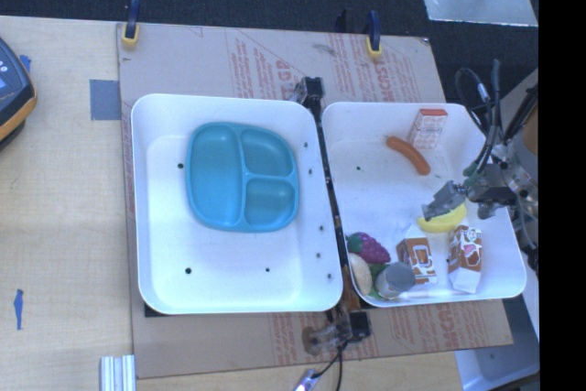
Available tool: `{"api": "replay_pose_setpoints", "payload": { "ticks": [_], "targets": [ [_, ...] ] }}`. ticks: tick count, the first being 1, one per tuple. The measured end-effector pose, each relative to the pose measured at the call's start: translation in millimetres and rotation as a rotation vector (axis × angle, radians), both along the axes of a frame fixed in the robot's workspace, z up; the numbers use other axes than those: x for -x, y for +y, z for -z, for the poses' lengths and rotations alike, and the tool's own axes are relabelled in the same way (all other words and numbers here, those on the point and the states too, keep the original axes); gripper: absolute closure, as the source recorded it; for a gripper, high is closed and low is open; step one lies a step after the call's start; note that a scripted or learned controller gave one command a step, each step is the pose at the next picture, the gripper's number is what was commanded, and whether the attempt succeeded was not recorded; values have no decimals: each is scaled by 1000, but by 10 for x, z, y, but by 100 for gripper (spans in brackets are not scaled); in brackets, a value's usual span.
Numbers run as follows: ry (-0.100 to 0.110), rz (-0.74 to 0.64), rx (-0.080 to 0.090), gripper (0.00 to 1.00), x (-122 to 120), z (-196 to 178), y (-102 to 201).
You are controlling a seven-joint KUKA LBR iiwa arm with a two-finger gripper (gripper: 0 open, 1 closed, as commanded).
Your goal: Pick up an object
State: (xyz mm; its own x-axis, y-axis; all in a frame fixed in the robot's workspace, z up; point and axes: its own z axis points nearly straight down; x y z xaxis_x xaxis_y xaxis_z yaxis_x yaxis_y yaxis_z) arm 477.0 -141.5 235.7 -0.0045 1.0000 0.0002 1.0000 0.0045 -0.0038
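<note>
My gripper (467,201) is in the right bin (366,128), near its right wall, and looks open. One finger (448,195) points left and the other sits toward the right. A yellow banana-shaped toy (441,218) lies just below and between them; nothing is lifted. An orange sausage (407,154) and a small orange-and-white carton (428,127) lie further back. At the bin's front are purple grapes (369,247), a grey can (396,278), a brown-and-white carton (418,258) and a white-and-red carton (466,259).
The left bin (165,270) holds a blue divided plate (243,177). A black clamp (312,91) sits at the back between the bins. Cables (482,96) hang beside the arm at the right. A yellow-edged device (11,92) lies at the far left.
</note>
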Motion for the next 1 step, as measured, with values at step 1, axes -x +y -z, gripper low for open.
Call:
{"api": "replay_pose_setpoints", "payload": {
  "ticks": [1],
  "targets": [
    [2,-1,0,0,-229,1282,-118]
  ]
}}
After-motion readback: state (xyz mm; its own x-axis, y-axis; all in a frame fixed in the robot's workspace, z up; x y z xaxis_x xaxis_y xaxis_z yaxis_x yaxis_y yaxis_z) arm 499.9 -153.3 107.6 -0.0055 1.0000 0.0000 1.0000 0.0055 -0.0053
